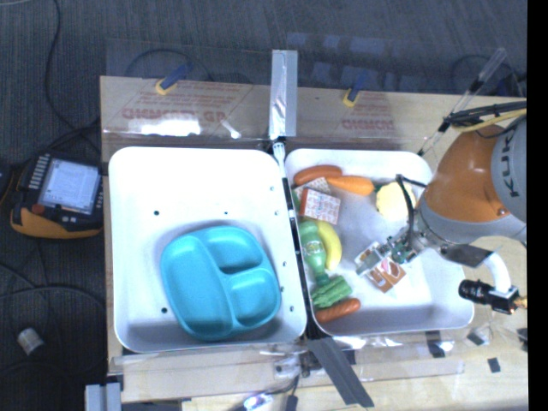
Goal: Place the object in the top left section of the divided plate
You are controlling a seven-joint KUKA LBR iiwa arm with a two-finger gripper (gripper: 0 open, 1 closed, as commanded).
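Tabletop [171, 101]: your left bin [137, 178] holds the blue divided plate [221, 281]; right bin [428, 306] crowded with toy food [321, 229]; tool [396, 251] grip state unclear.

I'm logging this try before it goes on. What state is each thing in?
Plate: in left bin, upright, all sections bare.
End effector: low in right bin, above a small packet; grip unclear.
Carrot: lying at the bin's far wall.
Banana: lying among toy food by the divider.
Handheld screen: lit, on the floor.
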